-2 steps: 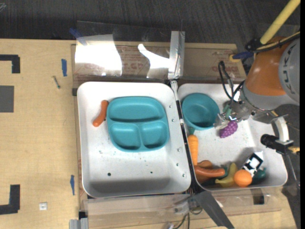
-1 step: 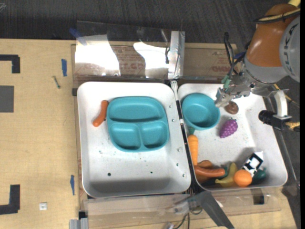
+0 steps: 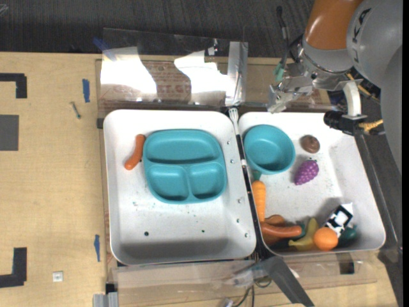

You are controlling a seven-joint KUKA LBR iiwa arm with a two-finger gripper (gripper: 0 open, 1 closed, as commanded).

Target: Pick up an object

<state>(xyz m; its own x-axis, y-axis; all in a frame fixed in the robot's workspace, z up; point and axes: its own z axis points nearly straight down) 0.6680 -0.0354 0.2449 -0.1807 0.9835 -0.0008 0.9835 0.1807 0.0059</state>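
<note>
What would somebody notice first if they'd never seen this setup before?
Probably the teal divided plate in the middle of the left bin, with an orange sausage-shaped toy lying just off its left side. Next, the teal bowl at the upper left of the right bin, and the heap of toy food along that bin's near edge. The end effector is above the right bin's far edge.

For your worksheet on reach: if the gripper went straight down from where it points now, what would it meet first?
Probably the back rim of the right bin, just behind the blue bowl. The gripper hangs over that edge; depth is unclear from one slanted view.
</note>
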